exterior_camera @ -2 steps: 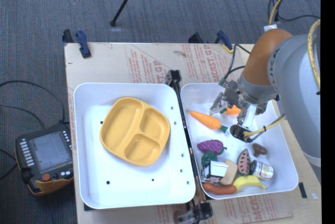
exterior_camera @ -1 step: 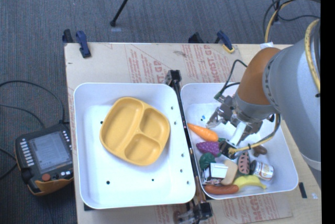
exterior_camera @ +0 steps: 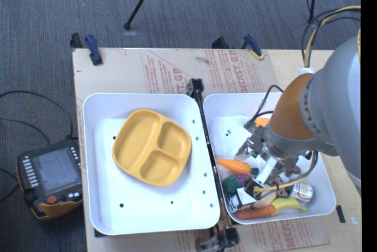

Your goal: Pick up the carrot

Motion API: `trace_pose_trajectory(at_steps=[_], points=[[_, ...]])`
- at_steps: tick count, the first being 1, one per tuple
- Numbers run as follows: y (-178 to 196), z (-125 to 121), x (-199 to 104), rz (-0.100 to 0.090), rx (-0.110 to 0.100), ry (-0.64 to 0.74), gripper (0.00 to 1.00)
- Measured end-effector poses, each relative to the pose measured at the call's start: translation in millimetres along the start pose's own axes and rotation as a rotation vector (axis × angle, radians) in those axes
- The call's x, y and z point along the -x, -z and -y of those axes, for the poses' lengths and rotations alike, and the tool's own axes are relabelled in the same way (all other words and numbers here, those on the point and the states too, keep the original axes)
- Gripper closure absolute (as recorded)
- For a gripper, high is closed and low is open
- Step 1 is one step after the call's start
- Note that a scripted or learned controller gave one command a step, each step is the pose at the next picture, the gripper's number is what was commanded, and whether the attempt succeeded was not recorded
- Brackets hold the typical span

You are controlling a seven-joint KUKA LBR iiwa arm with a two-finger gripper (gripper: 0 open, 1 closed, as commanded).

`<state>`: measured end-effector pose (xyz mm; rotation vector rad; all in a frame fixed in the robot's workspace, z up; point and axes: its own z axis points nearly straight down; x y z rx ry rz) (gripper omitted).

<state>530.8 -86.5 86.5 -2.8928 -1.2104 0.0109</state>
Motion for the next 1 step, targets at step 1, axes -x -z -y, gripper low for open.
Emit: trace_pose_trajectory(at_steps=[1], points=[[-0.2, 39.2, 38.6, -0.005, 0.002, -0.319, 0.0]])
